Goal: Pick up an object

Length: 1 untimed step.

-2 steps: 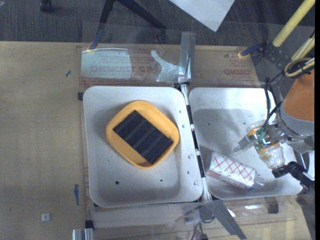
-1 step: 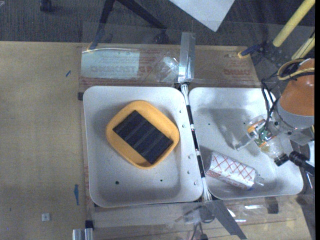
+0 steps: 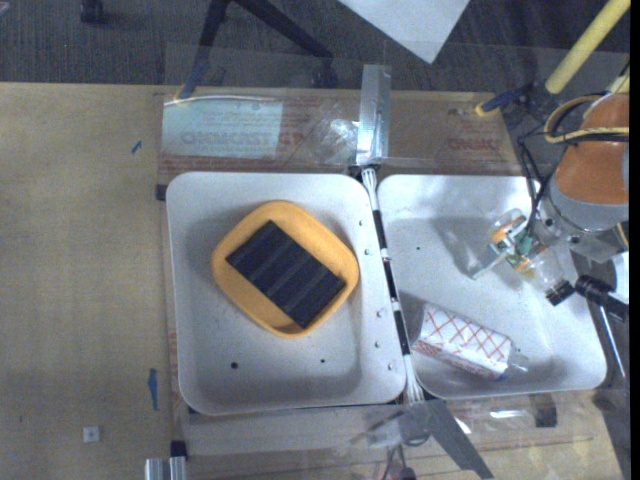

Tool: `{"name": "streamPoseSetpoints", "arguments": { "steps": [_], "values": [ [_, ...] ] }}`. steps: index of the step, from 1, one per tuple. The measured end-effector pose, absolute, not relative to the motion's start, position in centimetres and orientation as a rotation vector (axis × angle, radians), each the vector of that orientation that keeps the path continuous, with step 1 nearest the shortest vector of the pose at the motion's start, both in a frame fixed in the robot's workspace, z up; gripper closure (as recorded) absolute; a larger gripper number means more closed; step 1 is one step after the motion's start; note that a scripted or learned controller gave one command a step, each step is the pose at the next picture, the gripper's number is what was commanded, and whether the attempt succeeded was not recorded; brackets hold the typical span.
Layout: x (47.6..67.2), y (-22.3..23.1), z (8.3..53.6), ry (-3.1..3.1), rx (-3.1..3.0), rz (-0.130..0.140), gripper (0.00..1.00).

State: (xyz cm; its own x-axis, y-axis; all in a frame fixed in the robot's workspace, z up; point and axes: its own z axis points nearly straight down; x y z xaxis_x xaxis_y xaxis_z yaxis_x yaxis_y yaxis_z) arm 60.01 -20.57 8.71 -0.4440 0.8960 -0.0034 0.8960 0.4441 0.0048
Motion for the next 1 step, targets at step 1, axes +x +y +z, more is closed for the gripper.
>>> {"name": "streamPoseSetpoints", "arguments": {
  "steps": [1],
  "values": [
    [65.72,-19.89,10.80,2.612,1.735,0.001,0.00]
  ]
}}
